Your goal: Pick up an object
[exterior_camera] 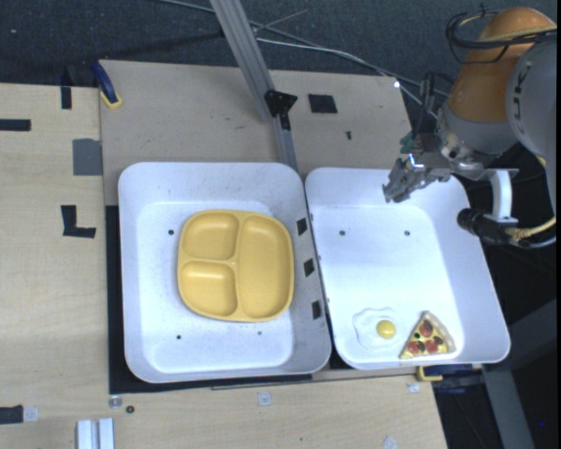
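The claw [399,187] is hanging over the far right corner of the right bin [467,279], near the bin's upper rim. It is seen from above and at a slant, so the dark fingers are looking like one small mass, and it is not possible to tell if they are apart or together. Nothing is showing between them, and the claw is not touching any object. The grey arm with its orange band [491,73] is reaching in from the right side, above the bin's corner.

The things to pick are lying at the near end of the same bin, well apart from the claw: a toy fried egg [378,328] and, just beside it on the right, a toy pizza slice [428,337]. In the left bin [150,279] a yellow plate [235,266] with three compartments is resting flat in the middle
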